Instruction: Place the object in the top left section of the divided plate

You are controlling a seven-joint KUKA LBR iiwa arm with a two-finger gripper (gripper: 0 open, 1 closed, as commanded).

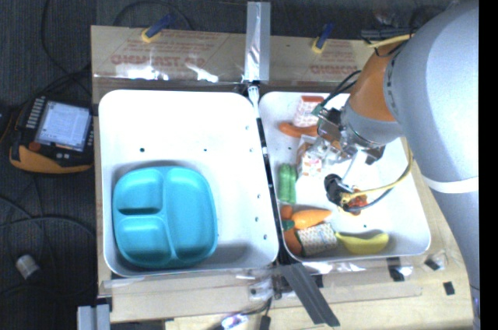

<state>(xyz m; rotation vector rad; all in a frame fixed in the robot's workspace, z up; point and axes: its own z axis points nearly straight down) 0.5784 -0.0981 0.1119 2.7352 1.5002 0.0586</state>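
Observation:
A turquoise divided plate (165, 216) lies in the front of the left bin (179, 118), with three sections and nothing in them. My gripper (325, 145) hangs low over the upper middle of the right bin (416, 223), above a pile of toy food. A small white and red packet (313, 163) sits right under it. The wrist hides how the gripper stands around it.
The right bin also holds a green cucumber (288, 184), an orange carrot (313, 217), a yellow banana (362, 243), a mesh-wrapped item (316, 240), and an orange-red piece (299, 128) at the back. A yellow cable (389, 184) loops beside the wrist.

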